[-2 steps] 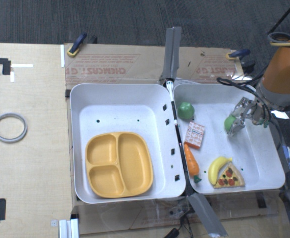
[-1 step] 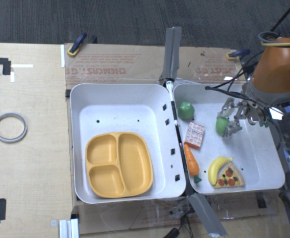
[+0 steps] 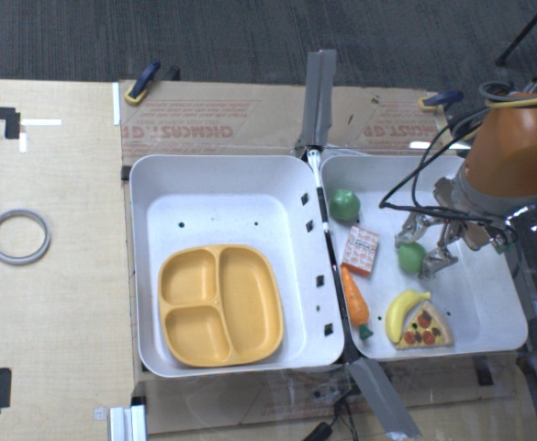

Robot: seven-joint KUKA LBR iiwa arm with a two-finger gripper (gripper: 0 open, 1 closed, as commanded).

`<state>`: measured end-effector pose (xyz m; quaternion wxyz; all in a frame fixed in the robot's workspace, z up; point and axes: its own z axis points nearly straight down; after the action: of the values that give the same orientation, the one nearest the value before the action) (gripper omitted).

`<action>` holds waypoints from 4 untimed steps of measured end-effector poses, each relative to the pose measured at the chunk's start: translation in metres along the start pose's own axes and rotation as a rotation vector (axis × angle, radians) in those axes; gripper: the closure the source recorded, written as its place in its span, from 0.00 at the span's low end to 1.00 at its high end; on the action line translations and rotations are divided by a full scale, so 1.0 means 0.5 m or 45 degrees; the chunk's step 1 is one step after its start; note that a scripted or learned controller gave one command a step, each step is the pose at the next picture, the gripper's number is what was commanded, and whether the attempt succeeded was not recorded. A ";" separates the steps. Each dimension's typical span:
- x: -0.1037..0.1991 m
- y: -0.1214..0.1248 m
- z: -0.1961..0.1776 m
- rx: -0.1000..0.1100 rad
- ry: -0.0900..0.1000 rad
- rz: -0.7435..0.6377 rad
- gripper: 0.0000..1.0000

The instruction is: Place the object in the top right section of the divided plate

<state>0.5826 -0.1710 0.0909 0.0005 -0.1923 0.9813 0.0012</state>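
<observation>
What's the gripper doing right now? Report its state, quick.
Two-finger gripper: low in the right white bin, fingers spread around the round light-green toy fruit; open, not clamped on it.

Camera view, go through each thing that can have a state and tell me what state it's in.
divided plate: flat in left bin, sections bare
gripper: down in right bin, at the green ball
green ball: against gripper
green fruit: loose
carton: lying flat
carrot: lying flat
banana: touching pizza slice
</observation>
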 end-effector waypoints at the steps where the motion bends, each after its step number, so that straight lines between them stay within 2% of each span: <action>1: 0.143 -0.042 0.000 0.001 0.001 0.343 1.00; 2: 0.093 0.057 0.001 0.000 0.001 -0.004 1.00; 3: 0.007 0.148 0.000 0.001 -0.002 -0.448 1.00; 4: 0.068 0.164 0.000 0.001 -0.001 -0.973 1.00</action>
<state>0.5201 -0.1077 0.0909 0.0011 -0.5443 0.8389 0.0008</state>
